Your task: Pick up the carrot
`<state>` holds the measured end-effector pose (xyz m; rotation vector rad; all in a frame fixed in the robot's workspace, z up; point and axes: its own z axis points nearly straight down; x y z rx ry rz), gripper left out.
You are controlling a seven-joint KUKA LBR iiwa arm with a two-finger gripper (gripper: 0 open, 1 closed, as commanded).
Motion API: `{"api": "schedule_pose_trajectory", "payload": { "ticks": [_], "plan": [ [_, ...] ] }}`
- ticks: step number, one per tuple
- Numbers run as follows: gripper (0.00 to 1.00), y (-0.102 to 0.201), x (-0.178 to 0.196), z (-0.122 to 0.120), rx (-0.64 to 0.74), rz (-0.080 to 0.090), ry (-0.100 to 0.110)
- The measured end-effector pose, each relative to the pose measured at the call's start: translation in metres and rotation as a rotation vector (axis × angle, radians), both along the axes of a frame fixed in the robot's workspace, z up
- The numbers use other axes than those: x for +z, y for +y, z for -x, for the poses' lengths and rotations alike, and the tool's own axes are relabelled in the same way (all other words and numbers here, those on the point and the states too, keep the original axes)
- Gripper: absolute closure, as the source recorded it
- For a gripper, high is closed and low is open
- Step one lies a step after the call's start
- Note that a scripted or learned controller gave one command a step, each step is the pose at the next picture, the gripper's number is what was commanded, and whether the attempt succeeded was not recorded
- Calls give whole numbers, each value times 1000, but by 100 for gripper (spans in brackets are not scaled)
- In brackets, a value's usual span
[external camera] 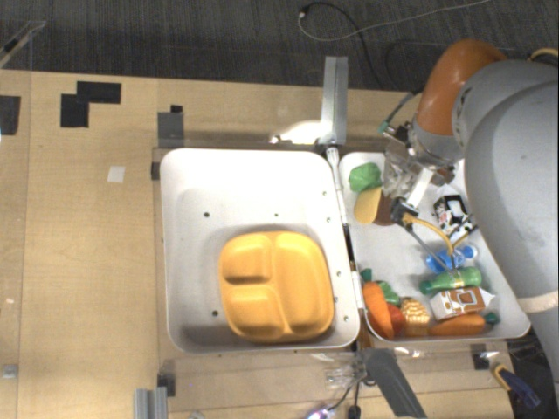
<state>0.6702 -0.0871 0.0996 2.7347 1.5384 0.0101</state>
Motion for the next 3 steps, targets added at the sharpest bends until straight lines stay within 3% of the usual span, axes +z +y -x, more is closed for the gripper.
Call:
{"api": "schedule_pose_trajectory", "payload": {
  "ticks": [1, 2, 3],
  "plan": [
    [100, 2, 13, -2, 7, 1, -5],
    [100, 1, -2, 15, -132, -2, -20],
    [100, -9, 40, 46, 46, -1, 3]
  ]
}}
